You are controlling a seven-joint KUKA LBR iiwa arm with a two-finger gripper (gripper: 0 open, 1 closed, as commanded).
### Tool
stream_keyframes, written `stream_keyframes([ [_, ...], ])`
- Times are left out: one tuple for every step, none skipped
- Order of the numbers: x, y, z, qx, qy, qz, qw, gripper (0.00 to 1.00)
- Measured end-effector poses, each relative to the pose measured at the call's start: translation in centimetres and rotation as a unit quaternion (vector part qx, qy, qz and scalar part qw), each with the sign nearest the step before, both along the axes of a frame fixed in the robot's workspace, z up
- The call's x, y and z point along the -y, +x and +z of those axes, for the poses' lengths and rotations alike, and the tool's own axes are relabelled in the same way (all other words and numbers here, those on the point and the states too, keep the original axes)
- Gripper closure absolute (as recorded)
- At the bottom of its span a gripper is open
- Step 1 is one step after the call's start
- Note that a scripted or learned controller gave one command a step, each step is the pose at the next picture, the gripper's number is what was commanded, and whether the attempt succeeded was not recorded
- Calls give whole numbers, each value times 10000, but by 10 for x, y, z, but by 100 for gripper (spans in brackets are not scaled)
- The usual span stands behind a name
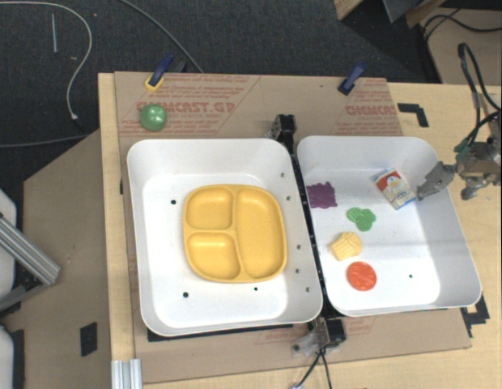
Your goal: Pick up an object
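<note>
End effector (436,181) hovering at right bin's (453,241) right edge beside small carton (394,189); grip state unclear; risking knocking carton over.

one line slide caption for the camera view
Gripper beside a small carton in the right bin; yellow divided plate in the left.

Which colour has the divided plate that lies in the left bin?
The divided plate is yellow, seen in the camera view, inside the left bin.
</note>
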State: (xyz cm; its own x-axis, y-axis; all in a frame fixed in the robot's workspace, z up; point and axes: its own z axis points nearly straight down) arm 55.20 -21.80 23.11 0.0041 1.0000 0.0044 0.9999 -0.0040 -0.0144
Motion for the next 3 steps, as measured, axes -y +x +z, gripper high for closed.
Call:
stream_keyframes([
  [-1,3,8,70,-19,23,10000,0],
  [-2,4,-54,48,-8,20,10000,0],
  [-9,1,-100,41,-5,25,10000,0],
])
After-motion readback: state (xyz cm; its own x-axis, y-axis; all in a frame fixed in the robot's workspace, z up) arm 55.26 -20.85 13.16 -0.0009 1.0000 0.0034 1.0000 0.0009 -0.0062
